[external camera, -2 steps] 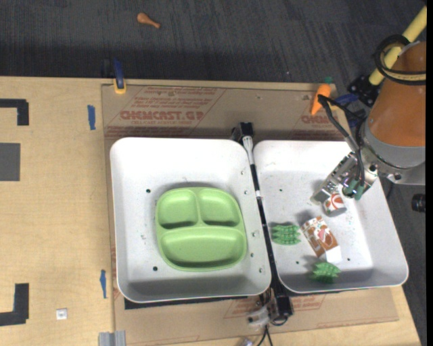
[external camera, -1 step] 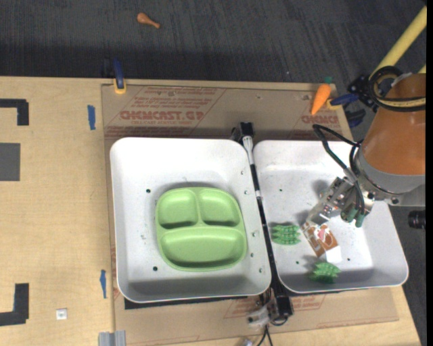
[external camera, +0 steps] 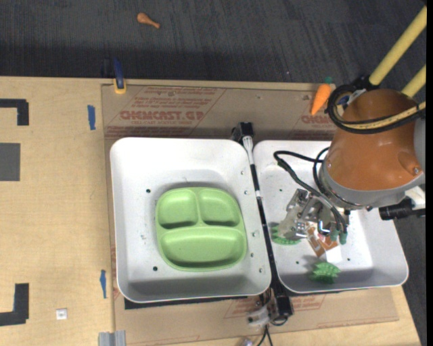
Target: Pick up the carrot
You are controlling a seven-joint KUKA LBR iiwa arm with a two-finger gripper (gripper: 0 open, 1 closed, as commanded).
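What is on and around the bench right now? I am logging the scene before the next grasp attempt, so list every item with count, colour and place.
bins: 2, white, side by side on the bench.
divided plate: 1, light green, in the left bin.
carrot: 1, orange with green top, on the cardboard behind the right bin.
toy pieces: several, green and orange, in the right bin near its front; too small to identify.
small object: 1, orange, on the dark floor beyond the bench.
arm: 1, orange band, over the right bin.
gripper: 1, low in the right bin.
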